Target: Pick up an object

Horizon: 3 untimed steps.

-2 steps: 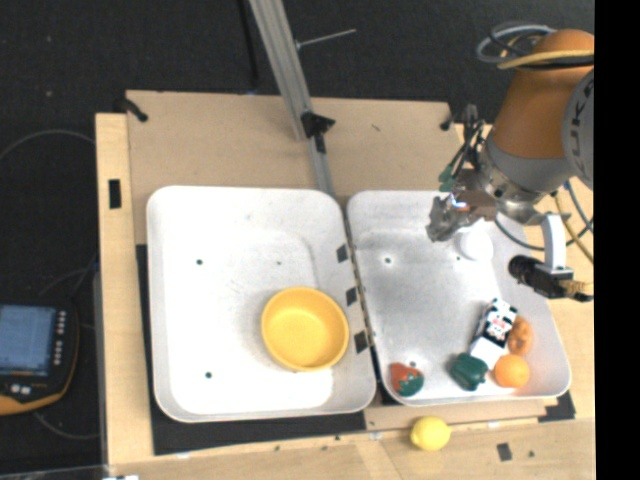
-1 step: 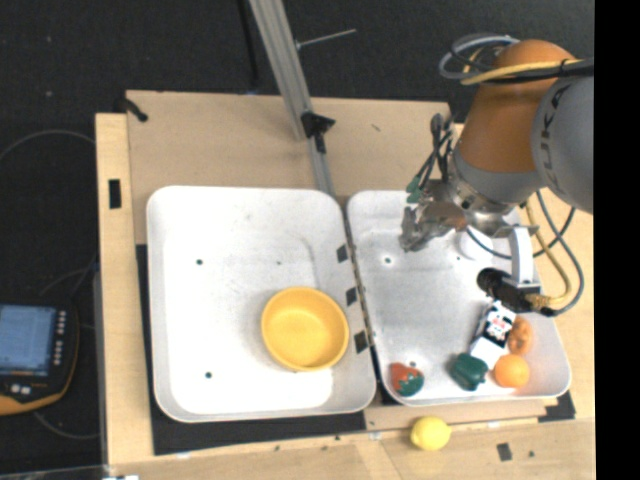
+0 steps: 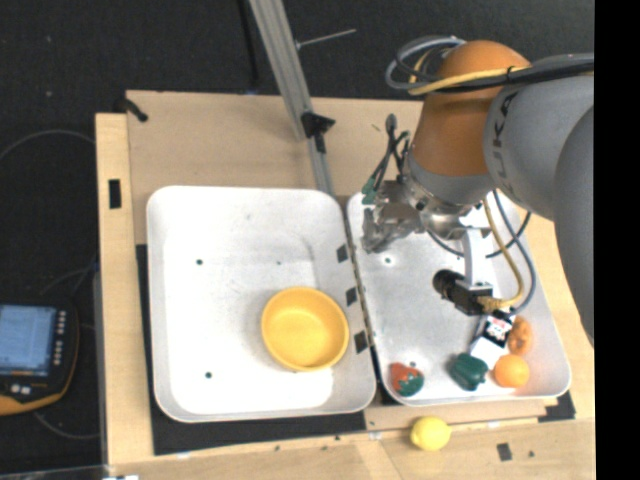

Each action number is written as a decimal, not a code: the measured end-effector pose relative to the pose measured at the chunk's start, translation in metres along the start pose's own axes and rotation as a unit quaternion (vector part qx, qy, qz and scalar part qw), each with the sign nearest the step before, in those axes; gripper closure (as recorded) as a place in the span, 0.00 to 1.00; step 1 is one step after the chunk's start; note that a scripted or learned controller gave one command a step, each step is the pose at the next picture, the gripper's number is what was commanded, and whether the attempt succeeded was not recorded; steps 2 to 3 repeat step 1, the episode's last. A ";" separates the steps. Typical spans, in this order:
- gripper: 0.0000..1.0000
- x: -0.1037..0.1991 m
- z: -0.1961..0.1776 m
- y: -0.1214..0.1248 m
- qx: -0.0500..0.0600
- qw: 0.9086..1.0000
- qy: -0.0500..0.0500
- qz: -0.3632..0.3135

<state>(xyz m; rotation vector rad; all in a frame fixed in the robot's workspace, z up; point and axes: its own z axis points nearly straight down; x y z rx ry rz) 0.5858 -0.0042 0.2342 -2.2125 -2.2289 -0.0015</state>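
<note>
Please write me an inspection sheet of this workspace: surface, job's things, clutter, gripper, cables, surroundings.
Surface: wooden bench bearing two shallow white bins, left bin and right bin.
Job's things: yellow plastic bowl in left bin; orange ball, green block, red-green toy in right bin.
Clutter: yellow lemon-like ball on the bench, outside the bins.
Gripper: gripper over right bin's far corner.
Cables: cables hanging from the wrist.
Surroundings: handheld pendant at left.

Arm (image 3: 540, 118): one unit, bulky rounded grey casing with a smooth matte finish. Wrist band (image 3: 455, 108): glossy orange, dome-shaped, fitted above the wrist. Cabling: grey loops (image 3: 425, 58) at the band's 11 o'clock; thin dark and yellowish leads (image 3: 510, 258) trailing at its 5 o'clock. Claw (image 3: 380, 223): small metallic grey assembly, with green wiring at its 12 o'clock. Finger detail was too small to catalogue.
</note>
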 end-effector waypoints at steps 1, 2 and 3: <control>1.00 0.049 -0.011 -0.011 -0.001 1.000 0.001 -0.001; 1.00 0.049 -0.011 -0.011 -0.001 1.000 0.001 -0.001; 1.00 0.049 -0.011 -0.011 -0.001 1.000 0.001 -0.001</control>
